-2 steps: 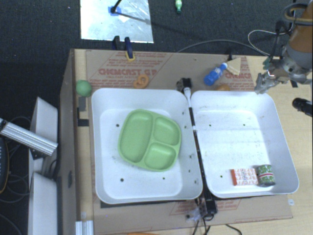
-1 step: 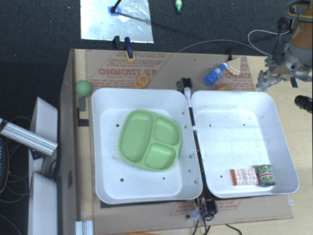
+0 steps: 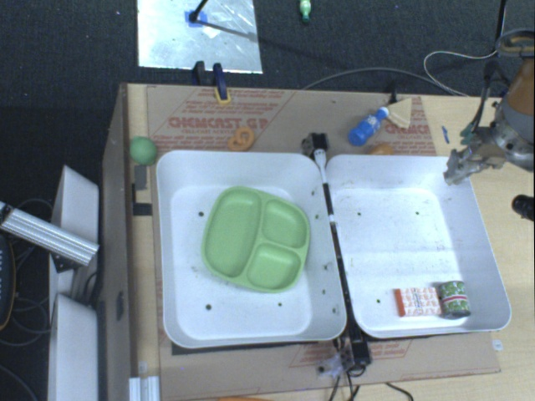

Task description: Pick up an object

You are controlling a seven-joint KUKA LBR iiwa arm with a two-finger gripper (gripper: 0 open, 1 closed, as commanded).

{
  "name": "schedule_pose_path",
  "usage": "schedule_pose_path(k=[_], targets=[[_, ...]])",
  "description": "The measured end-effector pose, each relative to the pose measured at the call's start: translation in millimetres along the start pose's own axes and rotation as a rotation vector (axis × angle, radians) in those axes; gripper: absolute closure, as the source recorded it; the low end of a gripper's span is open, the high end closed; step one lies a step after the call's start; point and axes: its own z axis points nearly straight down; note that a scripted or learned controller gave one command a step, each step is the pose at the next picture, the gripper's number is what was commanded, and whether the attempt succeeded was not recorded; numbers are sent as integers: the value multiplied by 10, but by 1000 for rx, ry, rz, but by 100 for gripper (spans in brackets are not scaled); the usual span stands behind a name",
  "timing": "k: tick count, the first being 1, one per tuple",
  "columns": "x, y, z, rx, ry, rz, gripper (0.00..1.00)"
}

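Note:
A green three-part plate [image 3: 255, 238] lies in the middle of the left bin [image 3: 180, 190]. In the right bin [image 3: 393, 224], at the front right corner, a small red and white box [image 3: 416, 302] sits beside a short green patterned can [image 3: 454, 299]. My gripper [image 3: 460, 167] hangs over the back right corner of the right bin, far from both small items. Nothing shows in its grasp.
Behind the bins, on the cardboard, lie a blue bottle [image 3: 368, 128], an orange ring [image 3: 241, 140] and a green ball [image 3: 143, 149]. A cable-wrapped divider [image 3: 328, 215] runs between the bins. A metal sheet [image 3: 198, 23] and a small green bottle [image 3: 305, 7] lie on the floor.

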Motion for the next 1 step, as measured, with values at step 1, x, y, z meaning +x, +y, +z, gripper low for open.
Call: schedule_pose_path(k=[1], targets=[[-58, 476, -202, -3, 0, -3, 100]])
